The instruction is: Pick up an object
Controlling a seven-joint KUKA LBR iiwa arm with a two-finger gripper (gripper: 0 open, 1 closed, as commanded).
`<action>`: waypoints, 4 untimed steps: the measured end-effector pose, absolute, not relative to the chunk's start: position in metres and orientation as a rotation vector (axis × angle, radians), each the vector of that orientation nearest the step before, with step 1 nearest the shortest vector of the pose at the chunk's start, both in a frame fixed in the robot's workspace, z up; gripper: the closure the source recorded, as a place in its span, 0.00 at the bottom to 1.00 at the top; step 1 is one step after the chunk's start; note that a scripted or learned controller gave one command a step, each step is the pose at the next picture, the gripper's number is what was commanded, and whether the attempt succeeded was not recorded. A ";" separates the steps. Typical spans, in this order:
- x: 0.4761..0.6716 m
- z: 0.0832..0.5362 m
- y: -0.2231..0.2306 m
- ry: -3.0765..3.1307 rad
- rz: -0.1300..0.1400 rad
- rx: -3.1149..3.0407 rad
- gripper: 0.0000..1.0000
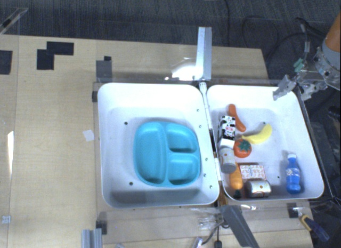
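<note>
- The gripper (285,86) sits at the far right corner of the right bin (309,135), just over its rim. It is small and partly blurred here, so I cannot tell how it is set, and nothing shows in its grasp.
- The arm (331,49) enters from the right edge, well apart from the objects.
- The pickable things all lie in the right bin: a yellow banana (260,133) near the middle, an orange carrot (236,118) to its left, and a red tomato-like piece (243,148) just nearer.
- A blue bottle (292,174) stands alone near the right wall. A small box (252,172) and a brown can (258,189) lie close together at the near edge.
- The left bin (112,135) holds a blue divided tray (168,152).
- Judged from this, the pick has not begun; the arm must first travel inward and descend.
- Risk: the items along the divider are packed touching one another, so a descent there could strike a neighbour or pinch two things at once.
- Risk: the rounded banana and bottle may roll or slip out if gripped off-centre.
- Risk: starting so near the rim, a low path could clip the bin wall.
</note>
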State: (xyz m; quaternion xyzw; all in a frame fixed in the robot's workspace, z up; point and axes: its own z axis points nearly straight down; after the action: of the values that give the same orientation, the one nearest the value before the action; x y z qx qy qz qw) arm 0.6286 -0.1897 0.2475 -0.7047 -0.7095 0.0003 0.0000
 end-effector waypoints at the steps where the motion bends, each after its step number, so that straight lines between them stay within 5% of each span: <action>1: 0.582 0.224 -0.206 -2.177 0.002 -2.265 0.00; 2: 0.592 0.202 -0.155 -2.091 0.001 -2.343 0.00; 3: 0.596 0.196 -0.166 -2.095 0.000 -2.343 0.00; 4: 0.592 0.093 -0.174 -1.976 -0.002 -2.444 0.00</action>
State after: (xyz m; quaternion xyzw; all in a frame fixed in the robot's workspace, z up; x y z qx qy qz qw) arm 0.5916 -0.1739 0.0929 -0.7776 -0.6287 -0.0005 -0.0007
